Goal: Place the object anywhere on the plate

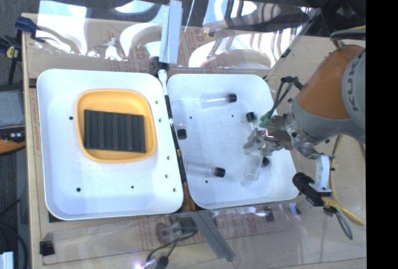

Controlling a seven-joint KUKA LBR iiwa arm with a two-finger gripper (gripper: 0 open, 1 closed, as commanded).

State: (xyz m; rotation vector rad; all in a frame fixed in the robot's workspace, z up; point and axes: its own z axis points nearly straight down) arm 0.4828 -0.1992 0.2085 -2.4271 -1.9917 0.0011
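A yellow plate (115, 125) with a black ridged insert lies in the left bin (56, 181). Several clear tubes with black caps lie in the right bin (205, 196): one at the back (217, 100), one at the front (205, 169), and one at the right (253, 169). My gripper (257, 142) hangs low in the right bin, just above the back end of the right-hand tube. The view does not show a tube held in it.
Two loose black caps (250, 117) (181, 133) lie on the right bin's floor. The raised rims of both bins meet at the divider (169, 131). The arm's grey and orange body (329, 100) covers the right bin's right edge.
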